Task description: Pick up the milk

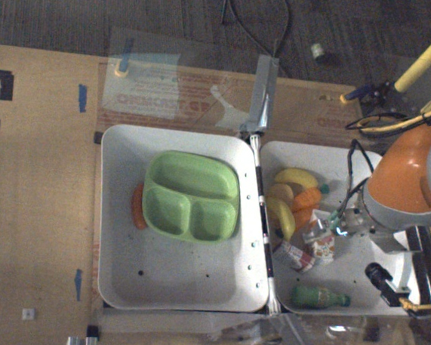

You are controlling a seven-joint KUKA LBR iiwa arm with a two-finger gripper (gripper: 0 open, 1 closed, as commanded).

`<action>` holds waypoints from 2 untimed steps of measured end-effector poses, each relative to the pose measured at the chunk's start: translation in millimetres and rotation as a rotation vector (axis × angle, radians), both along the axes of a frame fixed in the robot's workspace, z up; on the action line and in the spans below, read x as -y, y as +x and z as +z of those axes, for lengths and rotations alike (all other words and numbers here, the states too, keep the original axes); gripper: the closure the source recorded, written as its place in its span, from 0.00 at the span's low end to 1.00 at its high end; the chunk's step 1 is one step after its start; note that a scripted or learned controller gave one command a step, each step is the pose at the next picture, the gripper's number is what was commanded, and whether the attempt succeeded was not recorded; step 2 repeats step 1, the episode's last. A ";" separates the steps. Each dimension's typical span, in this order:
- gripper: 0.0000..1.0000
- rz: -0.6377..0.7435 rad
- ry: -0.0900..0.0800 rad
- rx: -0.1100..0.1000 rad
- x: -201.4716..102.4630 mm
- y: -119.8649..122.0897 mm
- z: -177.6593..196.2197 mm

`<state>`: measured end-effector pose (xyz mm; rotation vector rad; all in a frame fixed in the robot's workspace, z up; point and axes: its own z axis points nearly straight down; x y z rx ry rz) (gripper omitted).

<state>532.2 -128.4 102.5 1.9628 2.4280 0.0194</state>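
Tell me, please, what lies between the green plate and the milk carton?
In the camera view, the metal divider where the two bins meet, then the bananas, lie between the green plate and the milk carton.

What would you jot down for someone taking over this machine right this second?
Gripper: low in the right bin, at the edge of the pile; whether its fingers are open or shut cannot be told.
Milk: a crumpled red-and-white carton lying in the right bin, just beside the gripper, next to the bananas and the carrot. A green bottle lies near the front wall.
Left bin: green divided plate, something orange tucked under its left edge.
Done: arm is down at the milk.
Left: a confirmed grasp and the lift.
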 end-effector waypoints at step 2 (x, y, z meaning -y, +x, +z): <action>1.00 0.037 0.002 -0.022 -65.1 12.8 82.1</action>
